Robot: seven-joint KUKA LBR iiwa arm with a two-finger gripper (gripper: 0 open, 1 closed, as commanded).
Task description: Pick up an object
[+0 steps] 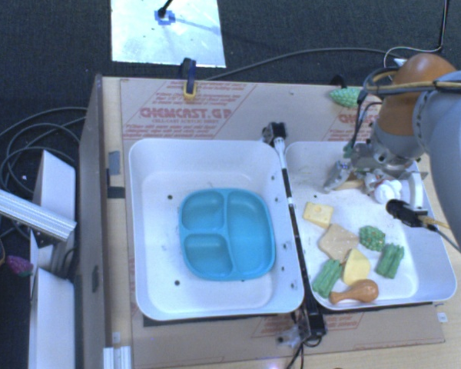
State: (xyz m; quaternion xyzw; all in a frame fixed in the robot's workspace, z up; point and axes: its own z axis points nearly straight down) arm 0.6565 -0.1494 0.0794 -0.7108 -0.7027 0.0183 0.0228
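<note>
Gripper (pixel 344 174) sits low at the far side of my right bin (pixel 438 283); grip state I cannot tell; cheese wedge (pixel 318 214) lies near it.

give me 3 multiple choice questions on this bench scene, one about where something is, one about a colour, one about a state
1. Where does the divided tray lie?
A. in the left bin
B. in the right bin
C. on the floor

2. What colour is that tray?
A. red
B. blue
C. black

3. How does the tray sit?
A. flat, open side up
B. flipped over
C. leaning on the bin wall

Answers:
1 A: it rests on the floor of the left bin, while the toy food pieces lie in the right bin.
2 B: it is light blue against the white bin.
3 A: its three compartments face the camera.

The gripper is at the far end of the right bin.
</note>
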